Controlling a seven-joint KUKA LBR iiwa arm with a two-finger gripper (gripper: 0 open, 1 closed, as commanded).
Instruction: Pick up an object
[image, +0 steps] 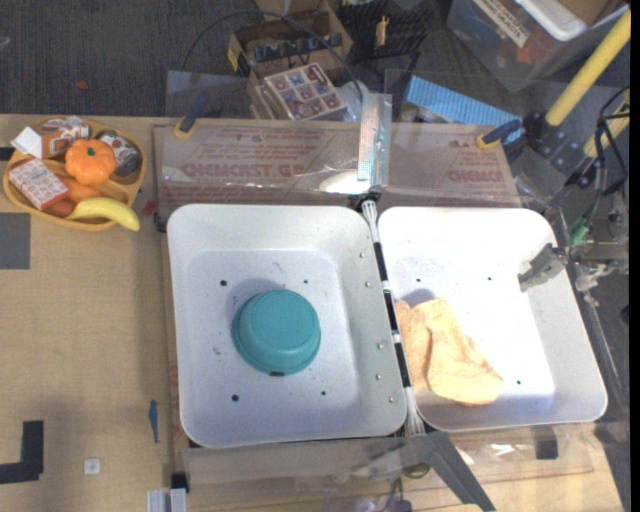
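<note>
A teal bowl (278, 331) sits upside down in the middle of the left bin (200, 250), and a yellow cloth (448, 354) lies crumpled in the right bin (470, 240) against its left wall. The gripper (545, 266) hangs over the right bin's right edge, well apart from both; nothing between it, grip state unclear.

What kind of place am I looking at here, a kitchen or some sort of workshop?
Most likely a robotics lab bench: two white bins hold a teal bowl and a yellow cloth, a gripper reaches in, and cables clutter the background.
</note>
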